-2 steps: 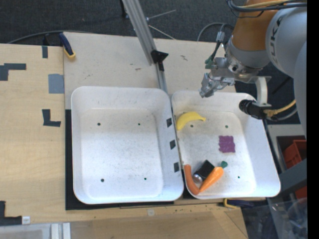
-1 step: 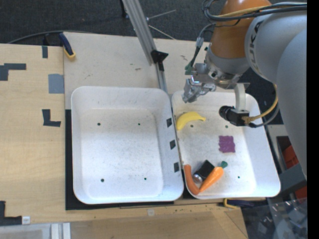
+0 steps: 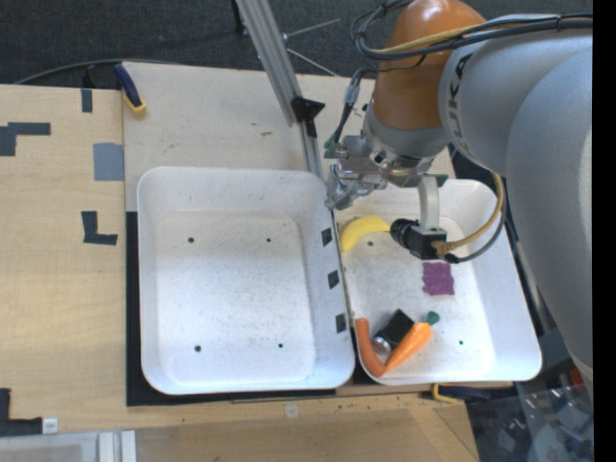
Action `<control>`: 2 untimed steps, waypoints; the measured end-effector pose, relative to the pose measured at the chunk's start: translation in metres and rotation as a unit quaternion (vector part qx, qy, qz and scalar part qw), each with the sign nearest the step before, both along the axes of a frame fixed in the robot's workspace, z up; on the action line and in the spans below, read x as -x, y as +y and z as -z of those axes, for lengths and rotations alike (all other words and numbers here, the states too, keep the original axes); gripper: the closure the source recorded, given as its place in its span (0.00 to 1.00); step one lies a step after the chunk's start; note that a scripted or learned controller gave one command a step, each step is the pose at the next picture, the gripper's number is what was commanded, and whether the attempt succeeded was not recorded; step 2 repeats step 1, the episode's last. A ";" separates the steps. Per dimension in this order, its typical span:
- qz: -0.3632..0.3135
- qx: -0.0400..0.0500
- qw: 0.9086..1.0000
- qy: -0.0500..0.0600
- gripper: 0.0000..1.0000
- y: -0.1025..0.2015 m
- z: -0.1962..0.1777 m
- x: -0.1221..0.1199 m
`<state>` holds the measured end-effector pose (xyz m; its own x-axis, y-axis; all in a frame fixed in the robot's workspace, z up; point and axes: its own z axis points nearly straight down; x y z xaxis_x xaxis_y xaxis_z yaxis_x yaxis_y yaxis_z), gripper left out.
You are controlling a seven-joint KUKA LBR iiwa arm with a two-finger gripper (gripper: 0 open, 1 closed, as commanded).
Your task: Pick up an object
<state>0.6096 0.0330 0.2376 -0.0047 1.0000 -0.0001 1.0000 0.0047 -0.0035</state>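
The gripper (image 3: 344, 192) hangs low over the far left corner of the right bin (image 3: 500, 346), close to the divider wall it shares with the left bin (image 3: 154, 258). Whether it is apart or together cannot be told from this slant, and nothing visible sits in it. Just beside and below it lies a yellow banana (image 3: 361, 231), the nearest candidate for the pick. A small black unit with a cable (image 3: 420, 239) hangs off the wrist, near the banana's right end.

Judging by this, the arm is in the approach step, not yet grasping; the next move would call for shifting a little toward the banana and descending squarely over its curve.

Room is tight on the left, where the bin wall rises beside the gripper. Toward the near side the floor opens up: a purple block (image 3: 438, 278) sits mid-bin, and an orange carrot (image 3: 408, 344) and a black object (image 3: 393, 329) crowd the near left corner.
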 end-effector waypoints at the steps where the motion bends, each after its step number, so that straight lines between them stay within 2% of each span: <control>1: -0.001 -0.001 1.000 0.000 1.00 0.046 -0.005 0.012; 2: -0.001 -0.001 1.000 0.000 1.00 0.046 -0.005 0.012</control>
